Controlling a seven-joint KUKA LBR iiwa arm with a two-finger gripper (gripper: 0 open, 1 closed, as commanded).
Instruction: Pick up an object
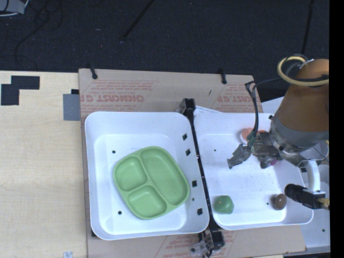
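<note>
Camera view: smooth green three-part plate [152, 183] lies in the left bin [97, 144]. Right bin [226, 128] holds a rounded green lump [223, 204] and brown ball [278, 201]; metal tool [236, 160] hangs open, empty.

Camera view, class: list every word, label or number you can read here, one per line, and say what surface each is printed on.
Red print on the cardboard sheet behind the left bin: upside down and too blurred to read.
Red print behind the right bin: too blurred to read.
Faint red print on the cardboard's front edge: unreadable.
</note>
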